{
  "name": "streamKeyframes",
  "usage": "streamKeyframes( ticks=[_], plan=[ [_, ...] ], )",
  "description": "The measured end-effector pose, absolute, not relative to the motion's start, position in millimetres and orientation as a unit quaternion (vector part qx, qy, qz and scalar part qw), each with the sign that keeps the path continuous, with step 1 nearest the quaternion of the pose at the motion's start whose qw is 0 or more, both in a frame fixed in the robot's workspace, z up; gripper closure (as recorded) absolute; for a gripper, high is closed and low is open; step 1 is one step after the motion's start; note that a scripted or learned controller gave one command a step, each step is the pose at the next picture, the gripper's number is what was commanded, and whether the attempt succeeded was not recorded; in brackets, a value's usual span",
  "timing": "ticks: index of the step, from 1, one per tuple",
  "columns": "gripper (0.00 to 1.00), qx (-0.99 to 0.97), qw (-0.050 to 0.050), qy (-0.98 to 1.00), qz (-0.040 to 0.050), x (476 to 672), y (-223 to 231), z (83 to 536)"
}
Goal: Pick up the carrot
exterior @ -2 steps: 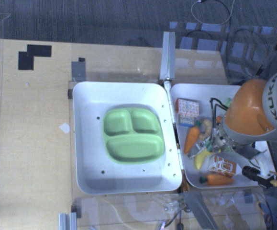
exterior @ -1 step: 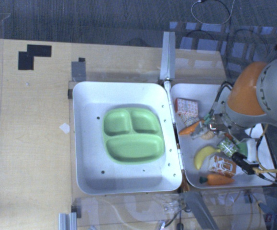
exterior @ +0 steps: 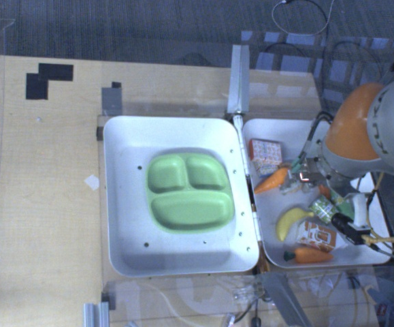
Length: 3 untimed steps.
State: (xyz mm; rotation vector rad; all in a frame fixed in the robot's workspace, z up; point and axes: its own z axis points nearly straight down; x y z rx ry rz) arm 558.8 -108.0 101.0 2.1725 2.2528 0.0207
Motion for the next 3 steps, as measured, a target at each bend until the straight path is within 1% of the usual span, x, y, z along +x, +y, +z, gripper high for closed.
streamKeyframes(
  ticks=[1, 2, 3],
  plan=[
    [1.00, 0.755, 0.002, 0.655, 0.0016, 538.3, -96, 134],
    [1.00, 0.750, 0.002, 0.662, 0.0021, 524.5, -102, 200],
    [0.00, 0.749, 0.002, 0.662, 0.0017, 524.4, -102, 200]
  ],
)
